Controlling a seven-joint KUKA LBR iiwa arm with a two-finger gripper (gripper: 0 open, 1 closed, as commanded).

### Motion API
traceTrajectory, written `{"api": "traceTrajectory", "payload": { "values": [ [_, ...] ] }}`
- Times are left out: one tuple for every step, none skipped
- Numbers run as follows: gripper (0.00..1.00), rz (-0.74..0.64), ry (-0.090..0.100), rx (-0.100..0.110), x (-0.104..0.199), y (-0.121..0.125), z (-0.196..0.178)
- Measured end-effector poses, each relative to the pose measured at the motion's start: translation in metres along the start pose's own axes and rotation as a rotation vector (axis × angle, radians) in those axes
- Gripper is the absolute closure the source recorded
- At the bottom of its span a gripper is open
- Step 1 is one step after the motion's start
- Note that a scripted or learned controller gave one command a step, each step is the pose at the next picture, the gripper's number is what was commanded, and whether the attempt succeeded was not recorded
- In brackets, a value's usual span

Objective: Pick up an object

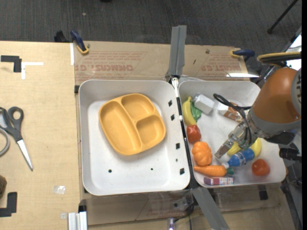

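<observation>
My gripper [229, 146] is low in the right bin [211, 126], reaching in from the right under the orange wrist band. Its tip rests against a yellow banana-shaped toy [254, 148] and a blue bottle [241, 158]. Just left of the tip lie an orange pumpkin [202, 152], a red tomato [193, 134] and a carrot [209, 170]. A red ball [260, 167] sits at the front right. Whether anything is held is hidden by the wrist.
The right bin also holds a yellow and green toy [189, 111], a white block [204, 103], a brown packet [233, 113] and a purple box [218, 180]. A yellow divided plate [133, 123] lies in the left bin [96, 176]. Scissors [17, 133] lie on the bench.
</observation>
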State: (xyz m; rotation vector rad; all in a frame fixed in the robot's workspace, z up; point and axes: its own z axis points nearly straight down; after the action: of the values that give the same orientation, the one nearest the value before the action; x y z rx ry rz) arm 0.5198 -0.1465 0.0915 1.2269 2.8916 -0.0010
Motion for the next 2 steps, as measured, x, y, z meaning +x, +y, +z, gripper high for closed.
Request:
{"api": "traceTrajectory", "payload": {
  "values": [
    [1.0, -0.002, -0.002, -0.001, -0.001, 0.001, -0.009],
    [1.0, 0.152, -0.001, 0.0, 0.038, 0.056, -0.107]
  ]
}}
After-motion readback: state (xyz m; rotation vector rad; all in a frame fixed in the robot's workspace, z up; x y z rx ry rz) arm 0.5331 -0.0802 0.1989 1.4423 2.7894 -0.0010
